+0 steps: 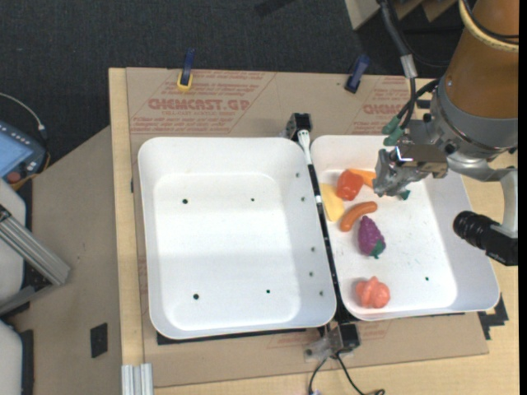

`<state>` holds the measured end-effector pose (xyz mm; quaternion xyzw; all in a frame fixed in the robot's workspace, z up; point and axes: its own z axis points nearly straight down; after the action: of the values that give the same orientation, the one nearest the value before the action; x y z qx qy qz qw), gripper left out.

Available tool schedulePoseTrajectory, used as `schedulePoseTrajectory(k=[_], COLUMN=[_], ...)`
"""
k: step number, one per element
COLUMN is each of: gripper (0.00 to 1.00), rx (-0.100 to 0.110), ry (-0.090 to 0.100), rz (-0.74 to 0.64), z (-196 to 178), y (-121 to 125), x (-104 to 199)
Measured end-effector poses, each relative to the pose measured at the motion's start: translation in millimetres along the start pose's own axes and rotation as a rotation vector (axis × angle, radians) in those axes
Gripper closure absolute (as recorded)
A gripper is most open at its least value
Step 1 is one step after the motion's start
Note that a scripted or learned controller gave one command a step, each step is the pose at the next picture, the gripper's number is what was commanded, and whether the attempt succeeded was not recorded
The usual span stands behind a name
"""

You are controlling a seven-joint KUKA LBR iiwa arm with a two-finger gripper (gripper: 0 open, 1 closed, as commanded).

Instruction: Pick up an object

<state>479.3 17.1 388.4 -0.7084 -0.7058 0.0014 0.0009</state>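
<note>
Several toy foods lie in the right bin [445,295]. A red-orange pepper [349,184] sits near the bin's far left, with a yellow wedge [331,202] beside it at the divider. Below them lie an orange sausage [357,214], a purple grape bunch [370,235] and a pink-red fruit [372,292] near the front. My gripper [394,184] hangs over the far middle of this bin, just right of the pepper and above the sausage. Nothing shows between its fingers.
The left bin [222,237] lies beside the right one, with a black clip [298,125] at the far end of their shared edge. Blue clamps [186,74] [357,72] hold the cardboard base. A black cylinder [482,233] juts in at the right.
</note>
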Motion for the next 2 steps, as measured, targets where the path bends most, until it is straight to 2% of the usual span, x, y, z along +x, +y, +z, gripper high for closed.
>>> schedulePoseTrajectory(k=[1,2], gripper=[1.00,1.00], rx=[-0.009,-0.008], ry=[0.002,0.001], rz=[-0.009,-0.005], z=[-33.7,-42.8], y=[0.1,0.6], x=[57.6,55.1])
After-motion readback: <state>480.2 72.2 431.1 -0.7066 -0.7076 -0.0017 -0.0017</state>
